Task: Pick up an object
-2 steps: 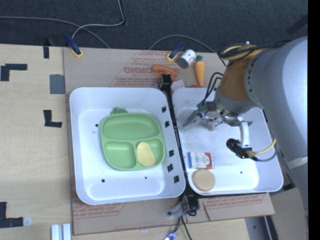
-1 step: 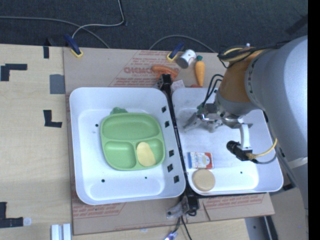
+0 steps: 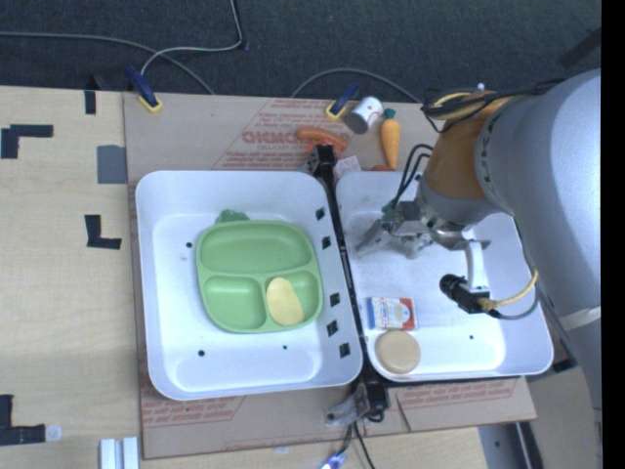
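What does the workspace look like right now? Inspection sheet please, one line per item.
Surface: wooden bench with a cardboard sheet under two white bins, left bin and right bin.
Job's things: green divided plate in the left bin, yellow piece in its lower right compartment; small printed packet and round tan disc in the right bin.
Clutter: toy carrot and small white cup on the cardboard behind the bins.
Grippers: pincer low over the right bin's upper left; finger state unclear.
Cables: grey cable behind the bench.
Surroundings: dark carpet.

Cardboard sheet under bins, blue clamps, grey cable
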{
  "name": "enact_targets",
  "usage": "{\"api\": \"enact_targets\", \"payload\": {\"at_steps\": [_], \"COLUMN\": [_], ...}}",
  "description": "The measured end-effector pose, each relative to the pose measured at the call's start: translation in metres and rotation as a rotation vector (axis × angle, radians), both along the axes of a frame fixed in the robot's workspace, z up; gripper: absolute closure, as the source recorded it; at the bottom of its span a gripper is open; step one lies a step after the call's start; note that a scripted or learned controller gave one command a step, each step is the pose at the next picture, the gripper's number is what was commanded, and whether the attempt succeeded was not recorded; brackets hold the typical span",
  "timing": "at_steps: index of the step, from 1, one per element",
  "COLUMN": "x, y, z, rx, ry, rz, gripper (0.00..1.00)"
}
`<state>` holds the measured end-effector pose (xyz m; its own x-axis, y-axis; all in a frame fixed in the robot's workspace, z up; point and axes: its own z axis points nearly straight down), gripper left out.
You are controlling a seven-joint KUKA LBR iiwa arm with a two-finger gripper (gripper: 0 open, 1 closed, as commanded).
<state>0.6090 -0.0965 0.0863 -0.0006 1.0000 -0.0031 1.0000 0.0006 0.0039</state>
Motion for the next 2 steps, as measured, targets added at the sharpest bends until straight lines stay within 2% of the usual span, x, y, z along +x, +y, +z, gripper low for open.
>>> {"api": "enact_targets", "payload": {"at_steps": [1,2], "x": [0.032,-0.038], "y": [-0.028,-0.006], "z": [0.0,0.0], "rx": [0.002,0.002], "ry": [-0.001,0.002], "rz": [0.002,-0.001], "gripper": [0.0,0.0]}}
